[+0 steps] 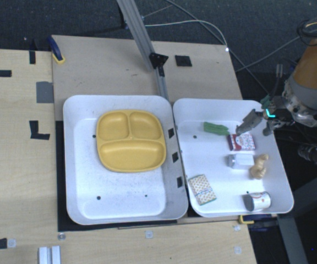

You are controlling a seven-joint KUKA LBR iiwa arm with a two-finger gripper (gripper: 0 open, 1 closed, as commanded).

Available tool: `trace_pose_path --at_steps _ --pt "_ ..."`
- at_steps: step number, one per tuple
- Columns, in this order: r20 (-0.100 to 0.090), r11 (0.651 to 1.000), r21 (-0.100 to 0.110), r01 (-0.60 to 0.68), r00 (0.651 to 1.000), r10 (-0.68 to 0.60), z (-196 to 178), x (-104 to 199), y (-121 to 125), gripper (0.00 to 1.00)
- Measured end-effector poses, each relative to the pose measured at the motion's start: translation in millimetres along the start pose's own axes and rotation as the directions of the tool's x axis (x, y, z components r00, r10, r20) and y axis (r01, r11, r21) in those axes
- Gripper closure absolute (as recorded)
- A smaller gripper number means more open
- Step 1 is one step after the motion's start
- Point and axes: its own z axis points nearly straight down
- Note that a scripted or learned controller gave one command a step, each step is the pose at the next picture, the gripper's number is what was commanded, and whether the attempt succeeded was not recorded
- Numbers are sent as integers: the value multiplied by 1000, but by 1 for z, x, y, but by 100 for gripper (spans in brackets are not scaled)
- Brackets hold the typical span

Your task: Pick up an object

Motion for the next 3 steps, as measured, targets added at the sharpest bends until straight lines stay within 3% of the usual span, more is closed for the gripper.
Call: trace_pose_path --at_steps 1,3 --pt "0 1000 -1 0 1000 0 -1 0 0 0" --pt "0 1000 4 0 1000 0 103 15 0 0"
